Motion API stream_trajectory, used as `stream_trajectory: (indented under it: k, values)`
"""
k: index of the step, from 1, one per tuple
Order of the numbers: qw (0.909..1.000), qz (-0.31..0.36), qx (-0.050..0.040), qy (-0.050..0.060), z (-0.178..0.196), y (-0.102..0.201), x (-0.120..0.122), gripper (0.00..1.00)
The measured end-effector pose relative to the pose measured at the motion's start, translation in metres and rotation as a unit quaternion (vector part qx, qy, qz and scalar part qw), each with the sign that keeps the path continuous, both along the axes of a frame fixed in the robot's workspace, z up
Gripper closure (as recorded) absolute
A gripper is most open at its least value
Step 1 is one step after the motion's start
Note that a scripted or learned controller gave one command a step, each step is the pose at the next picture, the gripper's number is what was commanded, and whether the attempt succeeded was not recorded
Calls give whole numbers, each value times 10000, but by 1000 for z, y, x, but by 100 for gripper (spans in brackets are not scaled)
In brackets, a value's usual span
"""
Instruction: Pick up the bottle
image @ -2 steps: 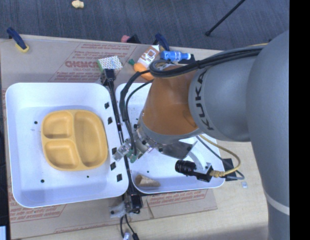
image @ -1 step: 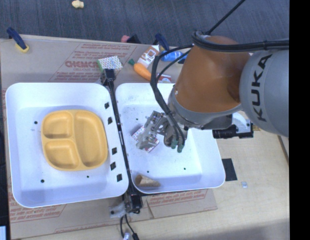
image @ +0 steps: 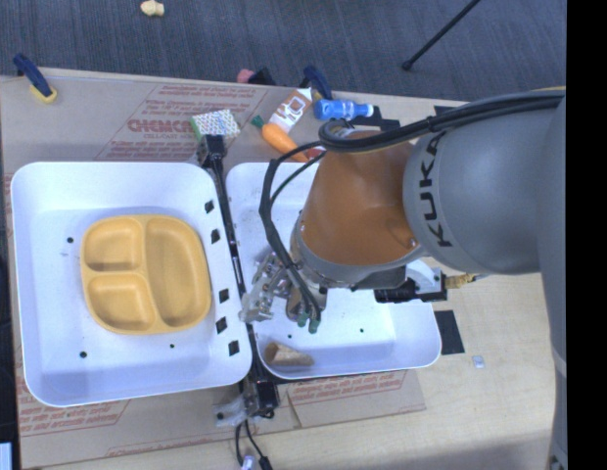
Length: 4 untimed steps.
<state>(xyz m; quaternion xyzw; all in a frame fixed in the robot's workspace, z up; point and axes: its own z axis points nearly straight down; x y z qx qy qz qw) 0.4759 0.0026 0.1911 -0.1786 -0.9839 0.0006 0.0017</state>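
Even, fairly bright overhead light, soft shadows, mild glare on the white bins, slightly soft focus.

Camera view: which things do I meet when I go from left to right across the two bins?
Left bin → yellow divided plate → row of black clips between the bins → gripper → brown piece in the right bin → orange band → grey arm.

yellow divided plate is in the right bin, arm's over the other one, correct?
Not quite. The camera view shows the yellow divided plate in the left bin, not the right. The arm is over the right bin, the other one, with its claw down near that bin's left wall.
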Motion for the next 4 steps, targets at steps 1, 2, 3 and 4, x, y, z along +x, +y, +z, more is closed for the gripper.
stream_trajectory:
  k: [1, 2, 3, 4]
  values:
    - [9882, 1531, -2, -30, 88, -29, 1, 100]
    - [9437, 3307, 11, -1, 9, 27, 0, 100]
    - [9433, 3320, 0, -20, 70, -26, 9, 100]
    - [9419, 3359, -3, -19, 87, -107, 12, 100]
